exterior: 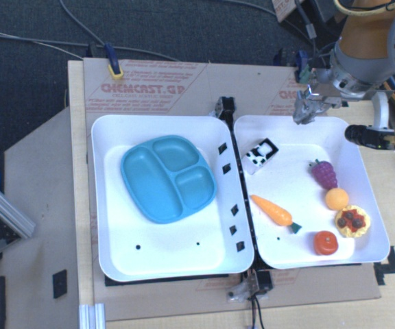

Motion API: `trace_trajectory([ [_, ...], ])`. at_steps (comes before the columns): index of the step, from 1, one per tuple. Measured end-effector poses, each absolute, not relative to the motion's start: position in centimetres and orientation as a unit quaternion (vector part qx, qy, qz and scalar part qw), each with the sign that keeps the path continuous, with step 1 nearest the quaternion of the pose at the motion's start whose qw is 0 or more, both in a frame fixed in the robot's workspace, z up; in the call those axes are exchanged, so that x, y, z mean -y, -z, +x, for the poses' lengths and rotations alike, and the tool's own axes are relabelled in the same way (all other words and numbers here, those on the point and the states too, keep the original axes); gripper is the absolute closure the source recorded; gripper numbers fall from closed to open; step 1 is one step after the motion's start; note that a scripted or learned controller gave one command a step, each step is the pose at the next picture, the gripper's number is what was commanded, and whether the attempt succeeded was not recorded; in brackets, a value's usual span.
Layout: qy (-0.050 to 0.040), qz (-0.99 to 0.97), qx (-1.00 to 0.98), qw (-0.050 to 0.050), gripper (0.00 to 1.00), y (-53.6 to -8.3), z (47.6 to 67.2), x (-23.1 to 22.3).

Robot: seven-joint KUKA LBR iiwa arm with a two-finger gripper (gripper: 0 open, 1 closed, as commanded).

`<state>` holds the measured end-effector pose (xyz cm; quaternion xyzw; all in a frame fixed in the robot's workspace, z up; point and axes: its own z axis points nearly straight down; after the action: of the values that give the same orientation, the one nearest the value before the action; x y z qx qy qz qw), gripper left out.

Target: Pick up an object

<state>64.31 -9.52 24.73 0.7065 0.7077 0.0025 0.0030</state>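
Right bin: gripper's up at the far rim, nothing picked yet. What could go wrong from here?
1. The gripper hangs over the right bin's far rim; a straight descent could hit it.
2. The grapes, orange, tart and tomato sit close together, so a grasp may nudge neighbours.
3. The carrot lies slanted near the divider; a misaligned close could slip off.

A divided plate (168, 177) lies in the left bin (108, 245); toy foods (273, 210) in the right bin (372, 242).
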Motion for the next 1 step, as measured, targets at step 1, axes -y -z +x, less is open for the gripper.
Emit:
trace_trajectory([
  [1,-0.0011,0.707,-0.708,0.001,1.00,-26.04,64.39,9.48],
])
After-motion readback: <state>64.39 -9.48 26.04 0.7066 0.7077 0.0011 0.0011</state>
